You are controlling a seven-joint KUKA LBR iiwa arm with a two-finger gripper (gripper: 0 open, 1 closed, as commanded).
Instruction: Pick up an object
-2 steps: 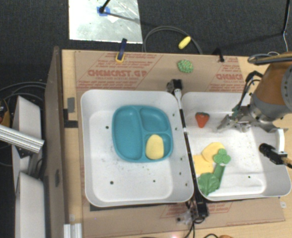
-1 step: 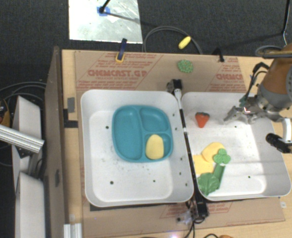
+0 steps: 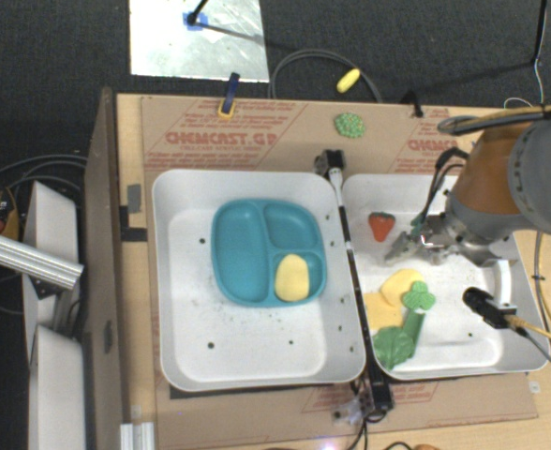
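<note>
Two white bins (image 3: 191,251), perhaps five objects

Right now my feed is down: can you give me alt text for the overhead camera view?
The grey arm's gripper hangs over the right white bin, beside a red toy strawberry and above a heap of yellow and green toy food. In the left white bin, a teal divided plate holds a yellow egg-shaped toy.

A teal plate (image 3: 247,251) bearing a pale yellow lemon (image 3: 292,277) is seen in the white left bin (image 3: 177,279), while a red strawberry (image 3: 381,225), yellow pieces (image 3: 388,298) and green leafy toys (image 3: 402,336) are seen in the white right bin (image 3: 463,350).
</note>
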